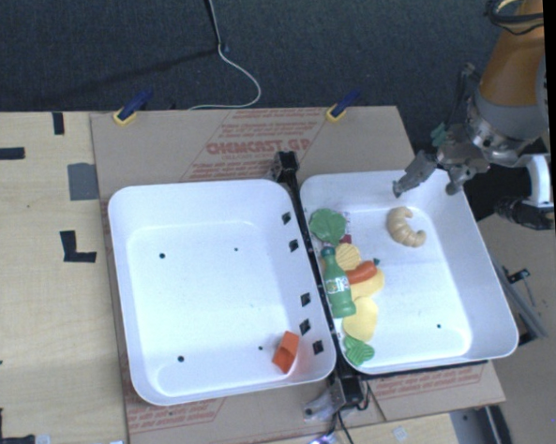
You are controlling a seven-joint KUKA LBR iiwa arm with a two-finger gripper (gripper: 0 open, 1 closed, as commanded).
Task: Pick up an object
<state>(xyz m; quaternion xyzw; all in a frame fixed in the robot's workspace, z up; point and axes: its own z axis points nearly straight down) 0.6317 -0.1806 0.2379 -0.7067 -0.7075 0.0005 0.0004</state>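
My gripper hangs open over the far right rim of the right bin, its two fingers spread with nothing between them. Just below and left of it a tan croissant lies on the bin floor. Along that bin's left wall sits a cluster: a green leafy piece, a green bottle, a yellow corn piece, an orange-red carrot, a yellow fruit and a small green piece. An orange block rests at the near right corner of the left bin.
Both bins stand on a cardboard sheet held by blue-and-yellow clips. A thin cable runs down from the top. The arm's orange band is at the right edge.
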